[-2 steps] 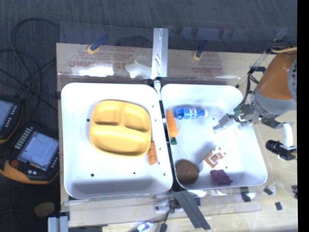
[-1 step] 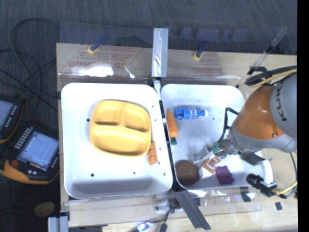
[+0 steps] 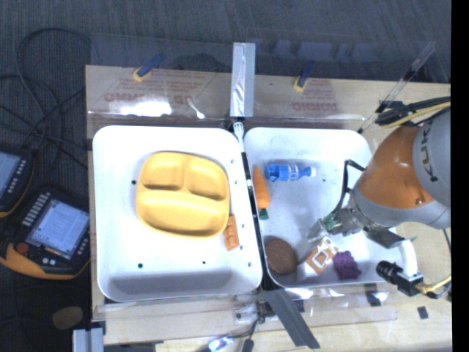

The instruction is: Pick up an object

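My gripper [image 3: 327, 229] hangs low over the right bin [image 3: 352, 141], near its front right part. Just below it lie a small orange-and-white box [image 3: 321, 258] and a purple bunch of grapes [image 3: 347, 265]. A brown round object [image 3: 280, 254] rests at the bin's front left. A blue bottle [image 3: 288, 172] lies on its side toward the back, and an orange carrot with a green end [image 3: 260, 191] lies along the left wall. The arm's orange band [image 3: 392, 174] covers the bin's right side.
The left bin [image 3: 117, 270] holds a yellow divided tray [image 3: 183, 193], with a small orange piece [image 3: 231, 235] beside its right edge. Handheld controllers and cables lie on the floor at far left. Clips and taped plastic line the bench's back edge.
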{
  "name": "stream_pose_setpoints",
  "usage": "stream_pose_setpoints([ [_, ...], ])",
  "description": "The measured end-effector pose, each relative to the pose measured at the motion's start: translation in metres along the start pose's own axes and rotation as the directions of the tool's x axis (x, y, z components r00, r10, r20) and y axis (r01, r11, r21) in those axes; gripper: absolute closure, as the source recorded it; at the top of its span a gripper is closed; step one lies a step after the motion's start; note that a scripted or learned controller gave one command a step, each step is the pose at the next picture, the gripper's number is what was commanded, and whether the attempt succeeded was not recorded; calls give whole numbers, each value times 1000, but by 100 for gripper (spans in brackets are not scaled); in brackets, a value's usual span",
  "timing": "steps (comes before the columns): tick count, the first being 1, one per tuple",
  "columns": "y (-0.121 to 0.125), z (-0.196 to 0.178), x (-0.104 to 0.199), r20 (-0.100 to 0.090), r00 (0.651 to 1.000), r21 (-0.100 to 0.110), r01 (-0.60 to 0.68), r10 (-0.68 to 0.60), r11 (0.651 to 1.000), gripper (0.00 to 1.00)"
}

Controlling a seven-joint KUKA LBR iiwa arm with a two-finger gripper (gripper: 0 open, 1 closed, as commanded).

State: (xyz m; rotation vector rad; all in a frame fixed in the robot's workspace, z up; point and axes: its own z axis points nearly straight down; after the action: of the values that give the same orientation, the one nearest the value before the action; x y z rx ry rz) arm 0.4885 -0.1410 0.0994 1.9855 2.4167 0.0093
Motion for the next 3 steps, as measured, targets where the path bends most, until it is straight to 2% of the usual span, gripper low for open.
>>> stream_pose_setpoints([
  [1,47,9,6,-2,998,4,65,-65,998,100],
  [2,48,11,7,-2,998,3,66,-66,998,0],
  [3,141,12,4,0,999,4,-53,53,999,0],
])
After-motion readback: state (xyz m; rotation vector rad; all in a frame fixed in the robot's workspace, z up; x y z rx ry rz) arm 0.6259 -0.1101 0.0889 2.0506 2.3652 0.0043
